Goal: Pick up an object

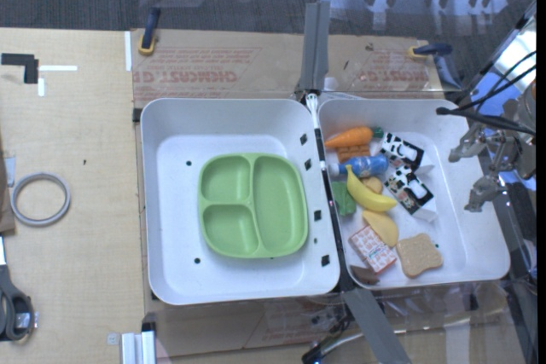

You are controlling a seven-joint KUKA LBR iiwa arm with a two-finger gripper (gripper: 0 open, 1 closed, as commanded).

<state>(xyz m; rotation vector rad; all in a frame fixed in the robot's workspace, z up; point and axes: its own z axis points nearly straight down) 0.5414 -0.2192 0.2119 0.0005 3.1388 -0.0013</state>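
**Toy food heaped at the left of the right bin, arm waiting at its right edge**

Bread slice [419,255] and a small pink-and-white carton [372,250] lie at the near end of the right bin [456,226], closest to the viewer. Farther in, a yellow banana [369,193] curves across the heap, with a pale yellow wedge [381,227] just near of it and a green piece [343,199] beside it against the bin's left wall. Beyond those sit a blue bottle [363,165] and an orange carrot [350,137] at the far end, and a black-and-white spotted toy [403,175] lies just right of the banana. The pieces touch or overlap, which likely comes from being tipped in loosely; the bin's right half is bare white floor.

In the left bin [166,209] a green divided plate [253,205] rests flat in the middle, well apart from the heap. On the tabletop [68,268] to the far left lies a grey ring [38,199].

At the right bin's right edge hangs the pincer [485,170], well apart from every toy. Whether it is spread or closed I cannot tell; nothing shows between its tips. The bread, lying flat and slightly apart, looks like the easiest target; the banana sits crowded by neighbours.
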